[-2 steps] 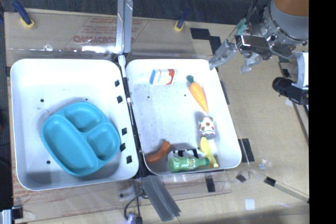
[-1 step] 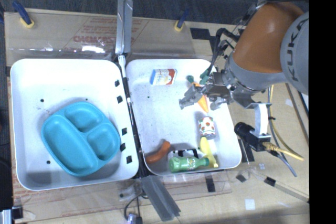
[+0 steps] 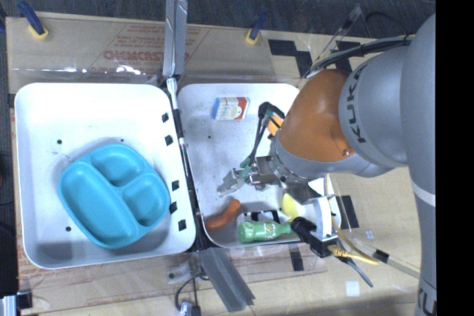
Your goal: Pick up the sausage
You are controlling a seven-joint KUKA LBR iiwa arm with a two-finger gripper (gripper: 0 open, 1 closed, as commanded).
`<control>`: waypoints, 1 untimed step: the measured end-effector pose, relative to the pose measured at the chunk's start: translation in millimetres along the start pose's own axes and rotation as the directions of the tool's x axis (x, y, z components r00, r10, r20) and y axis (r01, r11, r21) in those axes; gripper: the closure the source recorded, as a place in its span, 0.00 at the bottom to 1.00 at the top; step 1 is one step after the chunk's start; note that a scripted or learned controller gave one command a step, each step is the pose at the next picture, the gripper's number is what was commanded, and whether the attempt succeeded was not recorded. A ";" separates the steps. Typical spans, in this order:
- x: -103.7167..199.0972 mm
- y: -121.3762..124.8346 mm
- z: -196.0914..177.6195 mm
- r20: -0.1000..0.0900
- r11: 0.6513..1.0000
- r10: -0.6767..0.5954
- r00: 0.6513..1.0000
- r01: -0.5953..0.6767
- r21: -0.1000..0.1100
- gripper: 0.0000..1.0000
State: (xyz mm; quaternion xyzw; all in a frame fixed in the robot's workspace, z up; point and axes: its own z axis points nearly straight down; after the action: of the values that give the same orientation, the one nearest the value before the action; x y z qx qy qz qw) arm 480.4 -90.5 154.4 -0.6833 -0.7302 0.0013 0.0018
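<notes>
just below and left of the claw (image 3: 235, 178), whose grip state i cannot tell, the sausage (image 3: 223, 214) lies slanting up to the right.

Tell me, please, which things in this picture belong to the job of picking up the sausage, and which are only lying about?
Belong to the job:
- sausage, lying near the front of the right bin
- end effector, above the sausage

Only lying about:
- green bottle
- yellow item
- small carton
- blue divided tray in the left bin
</notes>
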 end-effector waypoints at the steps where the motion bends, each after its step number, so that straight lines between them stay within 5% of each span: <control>1: -25.6 -6.1 63.9 -0.001 0.997 -0.082 0.997 0.082 -0.001 0.00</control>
State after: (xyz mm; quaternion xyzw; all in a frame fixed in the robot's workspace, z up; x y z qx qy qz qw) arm 475.7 -116.4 90.6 -0.6528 -0.7575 0.0006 0.0020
